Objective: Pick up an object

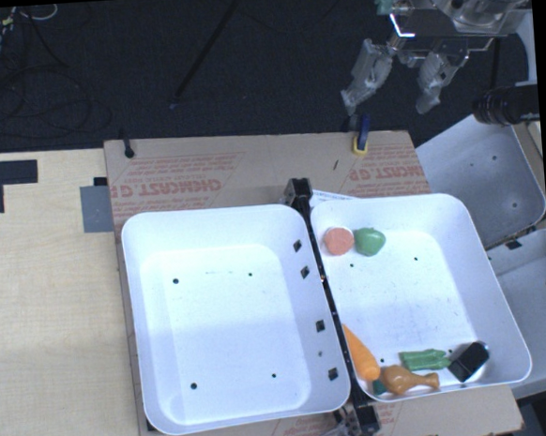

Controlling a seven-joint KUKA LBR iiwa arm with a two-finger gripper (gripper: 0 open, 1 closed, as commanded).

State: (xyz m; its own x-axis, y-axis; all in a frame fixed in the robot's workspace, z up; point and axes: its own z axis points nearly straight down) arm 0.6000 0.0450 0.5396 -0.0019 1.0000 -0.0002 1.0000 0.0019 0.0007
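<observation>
The claw (399, 85) hangs high at the upper right, above the dark floor beyond the far edge of the tabletop (45, 305), its two pale fingers (363, 75) spread apart with nothing between them. Behind it the grey wrist runs off toward the top right corner. Below the claw a small blue and yellow item (362, 135) stands on the brown cardboard sheet (251, 172), whose red printing is upside down and mirrored, so it cannot be read with any certainty.

The right bin (484, 271) holds all the loose things. At its far left corner sit a pink-orange ball (338, 241) and a green rounded piece (370, 241), just touching. Along its near edge lie an orange carrot-shaped toy (360, 352), a brown toy (406, 379), a green bar (423, 359) and a black block (469, 361), clustered close together. The left bin (220, 315) sits beside it, their rims meeting at a black divider (318, 284).
</observation>
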